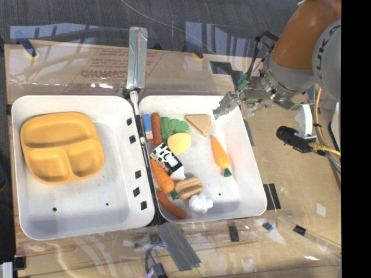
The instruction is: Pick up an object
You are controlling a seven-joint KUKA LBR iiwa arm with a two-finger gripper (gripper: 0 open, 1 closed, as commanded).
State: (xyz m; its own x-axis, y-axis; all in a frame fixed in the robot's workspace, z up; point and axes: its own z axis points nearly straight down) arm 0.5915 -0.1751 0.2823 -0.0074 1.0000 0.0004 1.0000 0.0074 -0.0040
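Above the right bin's [246,155] far corner, your end effector [225,106] hovers; you cannot tell its grip state. Just beside it lies a sandwich wedge [199,123].

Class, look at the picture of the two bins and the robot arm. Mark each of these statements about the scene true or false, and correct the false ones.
1. The yellow divided tray lies in the left bin. True.
2. The carrot lies in the left bin. False: it lies in the right bin.
3. The end effector is over the right bin's upper right corner. True.
4. The sandwich triangle is between the end effector's fingers. False: it lies in the bin, apart from it.
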